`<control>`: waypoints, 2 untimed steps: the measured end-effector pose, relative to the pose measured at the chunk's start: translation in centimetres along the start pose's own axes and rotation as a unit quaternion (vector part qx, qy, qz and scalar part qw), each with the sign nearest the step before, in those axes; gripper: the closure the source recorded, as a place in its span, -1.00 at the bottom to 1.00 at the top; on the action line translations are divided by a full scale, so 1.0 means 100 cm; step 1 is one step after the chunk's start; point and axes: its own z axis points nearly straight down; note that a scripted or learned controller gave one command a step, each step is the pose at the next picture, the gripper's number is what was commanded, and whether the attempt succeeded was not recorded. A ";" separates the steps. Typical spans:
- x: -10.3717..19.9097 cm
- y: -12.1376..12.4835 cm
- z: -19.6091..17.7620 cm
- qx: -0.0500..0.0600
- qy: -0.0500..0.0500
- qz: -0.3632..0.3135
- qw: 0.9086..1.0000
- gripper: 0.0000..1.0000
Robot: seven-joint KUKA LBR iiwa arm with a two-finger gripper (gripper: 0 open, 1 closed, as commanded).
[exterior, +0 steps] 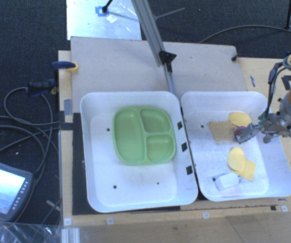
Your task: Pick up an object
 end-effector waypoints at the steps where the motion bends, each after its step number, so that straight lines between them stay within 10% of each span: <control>1: -0.009 0.002 0.055 0.001 0.000 0.000 1.000 -1.00; 2: -0.009 0.002 0.108 0.000 0.000 0.000 1.000 -1.00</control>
